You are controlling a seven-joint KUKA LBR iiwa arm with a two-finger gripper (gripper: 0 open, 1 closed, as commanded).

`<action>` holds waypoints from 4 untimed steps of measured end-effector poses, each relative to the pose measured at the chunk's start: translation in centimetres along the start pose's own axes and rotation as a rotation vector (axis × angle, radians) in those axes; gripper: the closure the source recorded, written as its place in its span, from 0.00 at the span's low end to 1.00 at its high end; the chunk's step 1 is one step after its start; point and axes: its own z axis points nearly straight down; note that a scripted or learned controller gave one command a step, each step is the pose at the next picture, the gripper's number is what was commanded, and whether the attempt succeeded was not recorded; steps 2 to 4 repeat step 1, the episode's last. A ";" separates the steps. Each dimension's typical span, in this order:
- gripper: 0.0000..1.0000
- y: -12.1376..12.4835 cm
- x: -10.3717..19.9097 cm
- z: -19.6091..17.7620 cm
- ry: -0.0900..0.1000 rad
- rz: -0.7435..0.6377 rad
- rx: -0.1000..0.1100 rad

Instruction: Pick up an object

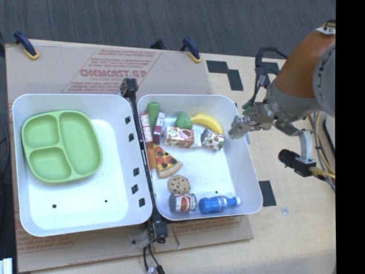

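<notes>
The right bin (pixel 242 170) holds several toy food items: a yellow banana (pixel 207 122), a green piece (pixel 183 120), a green bottle (pixel 153 109), small cartons (pixel 180 136), another small pack (pixel 213 142), a pizza slice (pixel 165 161), a cookie (pixel 179 184), a can (pixel 182 203) and a blue bottle (pixel 217 204). My gripper (pixel 238 128) hangs over the bin's right rim, just right of the banana. Nothing shows between its fingers.
The left bin (pixel 74 210) holds a green divided plate (pixel 61 145). A black hinge strip (pixel 138 153) runs between the bins. Cardboard (pixel 114 70) lies under the bins, held by blue clamps (pixel 192 49). The arm's grey and orange body (pixel 302 73) fills the right side.
</notes>
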 end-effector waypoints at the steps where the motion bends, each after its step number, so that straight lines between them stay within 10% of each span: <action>1: 1.00 -6.5 0.0 -0.2 0.000 0.001 0.002; 4: 1.00 -6.5 0.0 -0.2 0.000 0.001 0.002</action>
